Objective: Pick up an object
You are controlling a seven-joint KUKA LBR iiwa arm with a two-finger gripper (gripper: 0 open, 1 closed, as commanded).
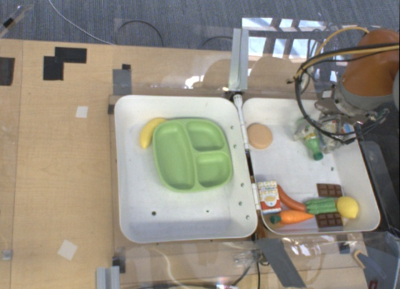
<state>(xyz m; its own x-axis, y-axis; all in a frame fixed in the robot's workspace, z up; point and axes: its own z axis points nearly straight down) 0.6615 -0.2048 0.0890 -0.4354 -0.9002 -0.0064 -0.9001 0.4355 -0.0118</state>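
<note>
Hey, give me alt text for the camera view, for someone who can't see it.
A grey and orange robot arm reaches over the right white bin, above a small green bottle. That bin also holds a round bun, carrots, a lemon and a small carton. The left bin holds a green divided plate and a banana.

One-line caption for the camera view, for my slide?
Arm over right bin beside green bottle; green tray and banana in left bin.
</note>
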